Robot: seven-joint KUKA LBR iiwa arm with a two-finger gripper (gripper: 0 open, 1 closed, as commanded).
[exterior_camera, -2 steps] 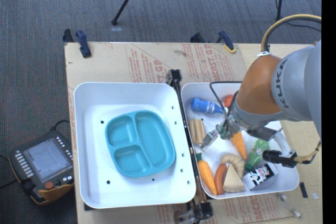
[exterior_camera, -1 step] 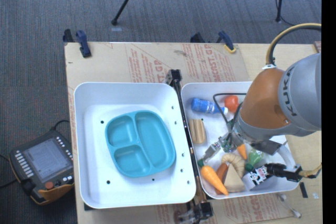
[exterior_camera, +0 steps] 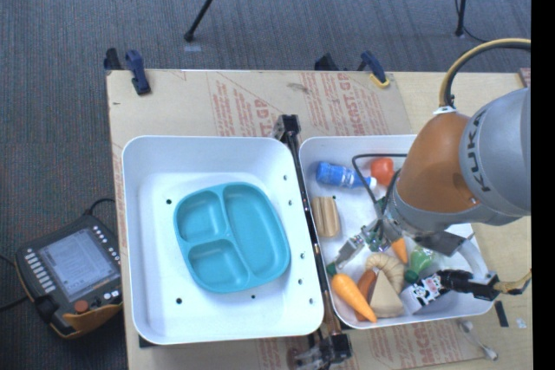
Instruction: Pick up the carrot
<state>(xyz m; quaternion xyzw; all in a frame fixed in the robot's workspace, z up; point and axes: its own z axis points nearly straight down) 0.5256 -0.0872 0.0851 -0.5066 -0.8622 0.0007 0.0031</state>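
The carrot (exterior_camera: pixel 354 296) is orange with a green top and lies slanted in the front left corner of the right bin (exterior_camera: pixel 342 150). My gripper (exterior_camera: pixel 366 240) hangs low over the middle of that bin, just behind and to the right of the carrot's green end, and apart from it. The grey and orange wrist hides much of the gripper. Nothing shows held in it.
Around the gripper lie a beige ring (exterior_camera: pixel 387 267), a brown sausage (exterior_camera: pixel 368 281), a small orange piece (exterior_camera: pixel 399 250), a green item (exterior_camera: pixel 421 260), a wooden block (exterior_camera: pixel 326 215), a blue bottle (exterior_camera: pixel 335 175) and a red item (exterior_camera: pixel 382 170). The left bin (exterior_camera: pixel 147 186) holds a blue divided plate (exterior_camera: pixel 231 235).
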